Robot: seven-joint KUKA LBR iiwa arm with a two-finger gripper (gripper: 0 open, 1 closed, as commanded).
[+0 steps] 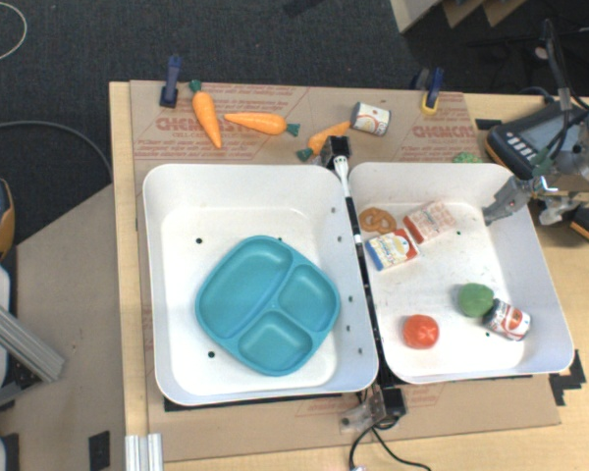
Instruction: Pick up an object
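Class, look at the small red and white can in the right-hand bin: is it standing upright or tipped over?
Tipped over. The small red and white can lies on its side on the bin floor beside the green round object.

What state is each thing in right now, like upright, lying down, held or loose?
End effector: over the right bin's upper right rim, holding nothing.
Blue divided plate: flat in the left bin, right side up.
Tomato: loose in the right bin.
Green object: loose, beside the can.
Small can: lying on its side.
Pretzel: lying flat.
Three carrots: lying outside the bins.
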